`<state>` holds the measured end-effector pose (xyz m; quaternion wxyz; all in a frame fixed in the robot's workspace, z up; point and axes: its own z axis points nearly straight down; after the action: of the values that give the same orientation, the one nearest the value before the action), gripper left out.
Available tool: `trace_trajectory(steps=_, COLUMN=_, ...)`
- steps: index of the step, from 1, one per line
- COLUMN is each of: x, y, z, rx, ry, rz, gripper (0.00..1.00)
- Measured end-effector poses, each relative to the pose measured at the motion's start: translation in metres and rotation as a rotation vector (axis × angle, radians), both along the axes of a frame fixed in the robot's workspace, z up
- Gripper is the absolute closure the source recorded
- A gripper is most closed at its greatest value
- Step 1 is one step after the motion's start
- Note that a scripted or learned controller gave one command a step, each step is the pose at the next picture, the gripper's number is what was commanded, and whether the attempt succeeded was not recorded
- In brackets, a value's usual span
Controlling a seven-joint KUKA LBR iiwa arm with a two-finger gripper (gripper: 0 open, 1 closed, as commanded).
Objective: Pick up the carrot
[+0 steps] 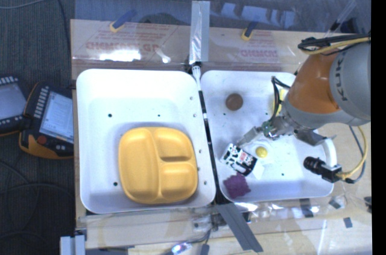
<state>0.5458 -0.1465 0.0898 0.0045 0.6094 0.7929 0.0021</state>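
Hand (260, 134): down in right bin (283, 184), grip state — cannot tell
Left bin (96, 91): yellow tray (158, 164)
Purple item (237, 185): near edge

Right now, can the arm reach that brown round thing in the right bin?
Probably yes. The brown round thing lies alone on the floor of the right bin, with nothing on top of it or touching it, and the gripper hangs close by over that same bin.
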Motion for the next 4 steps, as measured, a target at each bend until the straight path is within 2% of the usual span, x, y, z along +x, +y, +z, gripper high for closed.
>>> trace_trajectory(steps=1, x=-0.041, y=-0.001, z=0.001, rx=-0.009, ry=-0.009, rz=0.321, gripper=0.0)
trace_trajectory(steps=2, x=-0.055, y=-0.056, z=0.001, rx=0.002, ry=-0.006, rz=0.099, gripper=0.0)
trace_trajectory(steps=3, x=-0.056, y=0.019, z=0.001, rx=-0.005, ry=-0.007, rz=0.17, gripper=0.0)
trace_trajectory(steps=4, x=0.026, y=0.003, z=0.0, rx=-0.002, ry=-0.003, rz=0.102, gripper=0.0)
